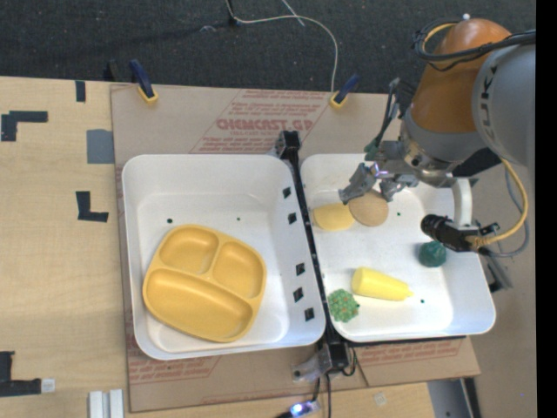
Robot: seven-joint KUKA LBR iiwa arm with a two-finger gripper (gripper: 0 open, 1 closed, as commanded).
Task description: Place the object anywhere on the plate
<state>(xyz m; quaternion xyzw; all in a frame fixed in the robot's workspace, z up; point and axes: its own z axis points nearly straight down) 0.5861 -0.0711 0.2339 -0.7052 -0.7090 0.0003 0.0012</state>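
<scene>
While the gripper hangs open above a round tan disc, the yellow three-compartment plastic plate lies well apart, near its bin's front edge.

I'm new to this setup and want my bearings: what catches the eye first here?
The yellow divided plate in the left bin stands out most. Next, the grey arm's gripper reaches into the right bin, above a tan round piece. A yellow corn cob and green broccoli lie nearer the front.

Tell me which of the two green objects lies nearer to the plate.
The lighter green, bumpy object, beside the divider; the dark teal one lies farther right from the plate.
</scene>
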